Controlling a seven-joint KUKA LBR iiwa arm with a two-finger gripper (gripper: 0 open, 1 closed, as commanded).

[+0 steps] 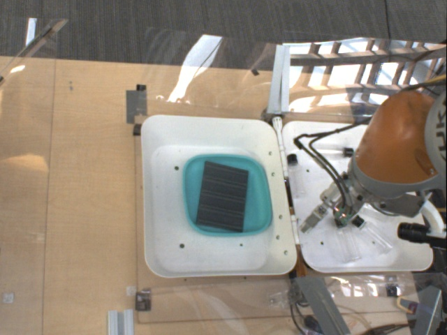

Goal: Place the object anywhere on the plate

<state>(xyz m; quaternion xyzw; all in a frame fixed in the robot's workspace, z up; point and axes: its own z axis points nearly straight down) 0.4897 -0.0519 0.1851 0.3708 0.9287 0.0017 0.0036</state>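
A dark grey ribbed rectangular object point(223, 196) lies flat on the teal plate point(260, 201), in the middle of the left white bin point(164, 208). It covers most of the plate's centre and is slightly tilted. My gripper point(334, 217) hangs over the left part of the right bin point(391, 257), well to the right of the plate and apart from the object. It stands open, with one silver finger point(311, 219) splayed toward the divider, and nothing is between its fingers.
The arm's orange band point(398, 142) and grey wrist cover much of the right bin. Black cables point(318, 152) loop above the gripper. A raised ridge point(285, 187) separates the two bins. A metal frame point(349, 54) stands behind the right bin.
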